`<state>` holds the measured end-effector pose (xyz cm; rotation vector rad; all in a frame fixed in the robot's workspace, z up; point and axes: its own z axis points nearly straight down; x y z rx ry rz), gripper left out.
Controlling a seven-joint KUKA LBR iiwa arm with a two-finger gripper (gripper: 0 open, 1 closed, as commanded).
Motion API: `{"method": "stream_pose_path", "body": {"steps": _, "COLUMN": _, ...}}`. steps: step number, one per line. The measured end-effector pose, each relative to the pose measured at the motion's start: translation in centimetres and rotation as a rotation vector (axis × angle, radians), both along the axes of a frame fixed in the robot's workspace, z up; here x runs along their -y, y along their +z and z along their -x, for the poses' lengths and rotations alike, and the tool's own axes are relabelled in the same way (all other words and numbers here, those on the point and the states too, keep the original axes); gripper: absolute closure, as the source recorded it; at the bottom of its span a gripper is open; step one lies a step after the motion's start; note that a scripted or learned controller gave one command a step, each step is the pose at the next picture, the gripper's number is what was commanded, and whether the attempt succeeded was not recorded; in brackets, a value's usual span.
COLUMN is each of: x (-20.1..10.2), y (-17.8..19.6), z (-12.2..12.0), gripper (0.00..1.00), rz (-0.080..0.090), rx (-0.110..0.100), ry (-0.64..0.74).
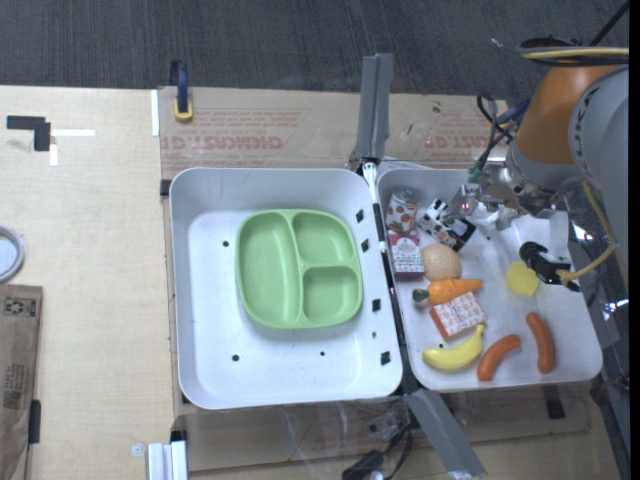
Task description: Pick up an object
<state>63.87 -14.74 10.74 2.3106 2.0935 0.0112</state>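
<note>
The right bin (pixel 580 363) holds several small objects. These include a small can (pixel 403 208), a pink carton (pixel 407 254), a black-and-white toy (pixel 441 220), a beige round piece (pixel 441 261) and a carrot (pixel 452 289). There are also a red-and-white box (pixel 458 315), a banana (pixel 455 352), two sausages (pixel 498 356) (pixel 541 341) and a yellow lemon (pixel 521 279). My gripper (pixel 478 211) hangs low over the bin's far part, just right of the black-and-white toy and close to it. The wrist hides whatever lies beneath it.
The left bin (pixel 200 368) carries a green divided plate (pixel 299 267). A grey metal divider (pixel 375 118) stands between the bins at the back. The orange-banded arm (pixel 560 118) covers the right bin's far right corner. Brown cardboard (pixel 260 128) lies behind the bins.
</note>
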Motion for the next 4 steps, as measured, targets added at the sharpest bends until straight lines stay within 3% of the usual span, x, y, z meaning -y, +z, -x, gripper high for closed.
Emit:
{"method": "stream_pose_path", "body": {"steps": 1, "x": -0.1, "y": 1.4, "z": -0.1, "gripper": 1.00, "rz": -0.005, "rx": -0.002, "ry": 0.000}}
{"method": "stream_pose_path", "body": {"steps": 2, "x": -0.1, "y": 1.3, "z": -0.1, "gripper": 0.00, "rz": -0.005, "rx": -0.001, "ry": 0.001}}
{"method": "stream_pose_path", "body": {"steps": 3, "x": -2.4, "y": 1.7, "z": 0.0, "gripper": 0.00, "rz": -0.013, "rx": -0.021, "ry": -0.175}}
{"method": "stream_pose_path", "body": {"steps": 4, "x": -3.2, "y": -1.7, "z": 9.2, "gripper": 0.00, "rz": -0.014, "rx": -0.024, "ry": -0.115}}
